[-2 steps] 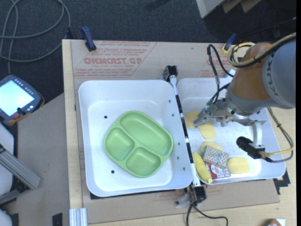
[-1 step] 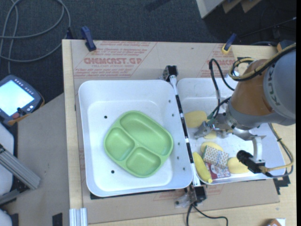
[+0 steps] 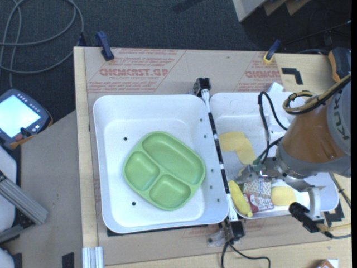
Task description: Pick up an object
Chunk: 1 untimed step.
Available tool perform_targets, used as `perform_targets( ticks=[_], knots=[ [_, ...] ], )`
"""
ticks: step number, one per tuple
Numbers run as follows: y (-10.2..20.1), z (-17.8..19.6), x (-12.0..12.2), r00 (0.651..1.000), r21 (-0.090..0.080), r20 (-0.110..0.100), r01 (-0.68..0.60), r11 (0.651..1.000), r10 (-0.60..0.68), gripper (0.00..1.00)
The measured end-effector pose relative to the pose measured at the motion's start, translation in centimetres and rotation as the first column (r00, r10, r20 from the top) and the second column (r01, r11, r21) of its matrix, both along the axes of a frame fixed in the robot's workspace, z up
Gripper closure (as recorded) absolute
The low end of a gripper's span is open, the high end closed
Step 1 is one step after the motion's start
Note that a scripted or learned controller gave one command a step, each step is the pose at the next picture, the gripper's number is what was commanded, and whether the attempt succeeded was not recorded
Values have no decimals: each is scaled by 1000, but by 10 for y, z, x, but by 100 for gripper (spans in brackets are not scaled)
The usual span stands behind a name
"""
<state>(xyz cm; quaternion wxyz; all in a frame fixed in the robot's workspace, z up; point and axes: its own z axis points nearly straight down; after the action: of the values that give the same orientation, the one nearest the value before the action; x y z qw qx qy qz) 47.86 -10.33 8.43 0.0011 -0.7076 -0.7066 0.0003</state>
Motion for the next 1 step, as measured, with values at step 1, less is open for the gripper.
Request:
perform_targets(
  ticks=[1],
  knots=[
    [-1,0,60,1000,-1,3,-2,1000,2,0]
  ],
)
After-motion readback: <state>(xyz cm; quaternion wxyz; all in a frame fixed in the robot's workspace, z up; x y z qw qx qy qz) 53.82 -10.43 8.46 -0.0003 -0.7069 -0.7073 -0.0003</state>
